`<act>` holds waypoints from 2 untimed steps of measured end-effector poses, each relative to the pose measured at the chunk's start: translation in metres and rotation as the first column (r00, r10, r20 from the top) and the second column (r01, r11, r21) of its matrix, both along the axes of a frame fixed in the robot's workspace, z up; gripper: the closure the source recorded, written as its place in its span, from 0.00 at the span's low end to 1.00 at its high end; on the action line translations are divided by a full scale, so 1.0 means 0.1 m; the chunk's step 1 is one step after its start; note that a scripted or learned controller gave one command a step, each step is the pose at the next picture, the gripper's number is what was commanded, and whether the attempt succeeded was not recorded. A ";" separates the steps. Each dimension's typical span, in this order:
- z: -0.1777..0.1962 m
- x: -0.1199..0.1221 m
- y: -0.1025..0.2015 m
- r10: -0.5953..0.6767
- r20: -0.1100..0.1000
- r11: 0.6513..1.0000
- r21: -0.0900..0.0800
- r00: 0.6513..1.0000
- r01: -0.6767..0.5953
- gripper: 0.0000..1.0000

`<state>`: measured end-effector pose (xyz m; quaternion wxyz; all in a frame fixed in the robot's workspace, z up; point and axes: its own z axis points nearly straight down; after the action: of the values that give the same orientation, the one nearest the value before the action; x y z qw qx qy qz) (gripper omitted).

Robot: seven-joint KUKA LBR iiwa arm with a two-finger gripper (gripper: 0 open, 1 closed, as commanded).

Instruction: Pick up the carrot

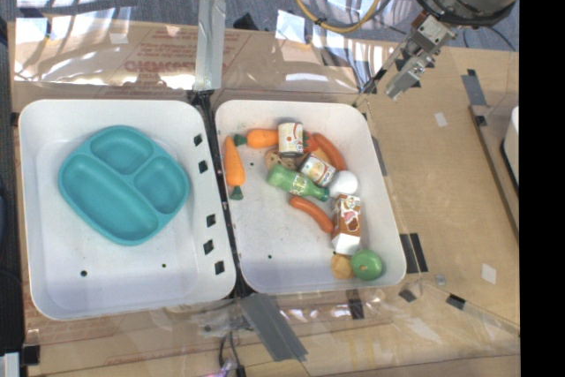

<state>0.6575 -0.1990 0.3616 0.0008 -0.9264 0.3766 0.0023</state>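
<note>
The carrot (pixel 233 163) is orange with a green stub at its lower end. It lies lengthwise along the left wall of the right bin (pixel 265 265), near the back. My gripper (pixel 391 82) hangs above the bench just outside that bin's back right corner, well away from the carrot. It looks open, and there is nothing between its fingers.
The right bin also holds a small orange piece (pixel 261 138), two cans (pixel 291 138), a green bottle (pixel 297 184), two red sausages (pixel 312 213), a white egg (pixel 344 183), a carton (pixel 349 219) and a green apple (pixel 368 264). A teal divided plate (pixel 124 183) lies in the left bin (pixel 53 278).
</note>
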 end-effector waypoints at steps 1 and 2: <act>0.11 0.02 0.04 0.007 0.003 1.000 0.002 1.000 -0.007 1.00; -0.03 0.00 -0.05 0.233 0.006 0.973 -0.001 0.972 -0.233 1.00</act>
<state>0.6579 -0.2038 0.3589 0.0014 -0.9641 0.2654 -0.0007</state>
